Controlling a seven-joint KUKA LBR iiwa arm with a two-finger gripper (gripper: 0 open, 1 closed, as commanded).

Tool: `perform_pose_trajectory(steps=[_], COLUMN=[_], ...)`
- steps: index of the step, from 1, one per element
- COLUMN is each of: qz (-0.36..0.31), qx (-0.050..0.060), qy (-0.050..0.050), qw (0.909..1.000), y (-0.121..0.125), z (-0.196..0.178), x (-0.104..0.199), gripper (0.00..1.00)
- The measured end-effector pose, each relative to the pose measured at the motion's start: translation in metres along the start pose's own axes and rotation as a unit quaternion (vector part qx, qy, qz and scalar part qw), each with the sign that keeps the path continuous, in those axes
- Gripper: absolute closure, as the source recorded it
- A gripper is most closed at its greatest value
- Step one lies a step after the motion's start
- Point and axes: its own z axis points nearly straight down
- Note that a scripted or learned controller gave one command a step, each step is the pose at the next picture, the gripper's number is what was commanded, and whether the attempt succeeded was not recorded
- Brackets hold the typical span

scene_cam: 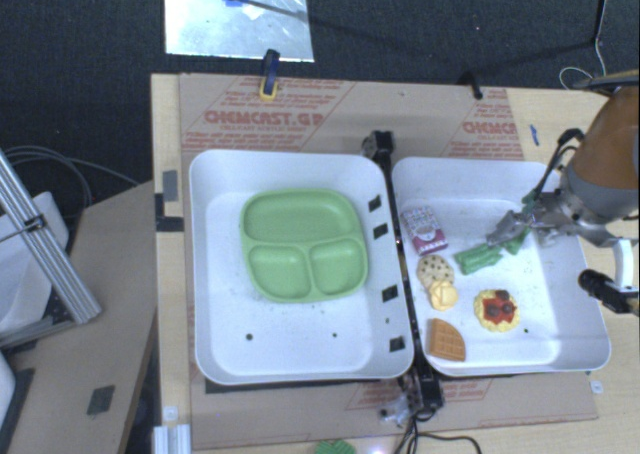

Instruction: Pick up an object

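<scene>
1. The claw (pixel 512 232) is reaching into the right bin (pixel 575 347) at right of frame, its tips meeting a green piece (pixel 478 259); whether they are closing on it I cannot tell.
2. Judging by that, the grasp is being attempted (not a lift).
3. Next comes closing, then rising clear of the cookie (pixel 434 268).

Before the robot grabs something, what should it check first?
1. Things to pick lie in the right bin: ok.
2. Gripper is over that bin, by the green toy: ok.
3. Fingers open or shut: cannot tell.
4. Green toy lies apart from the cookie and the pizza toy: ok.
5. Green toy already between the fingers: cannot tell.
6. Green plate sits in the left bin, away from the arm: ok.
</scene>
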Motion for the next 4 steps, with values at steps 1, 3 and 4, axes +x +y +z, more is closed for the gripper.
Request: perform_pose_trajectory(steps=[1,3,4], qz=[-0.002,0.000,-0.004], qx=[-0.009,-0.003,-0.005], qy=[-0.001,0.000,-0.001], qw=[1.0000,1.0000,1.0000], y=[-0.007,-0.098,-0.094], z=[0.024,0.029,0.028], x=[0.002,0.011,0.095], gripper=[0.00,0.00,0.00])
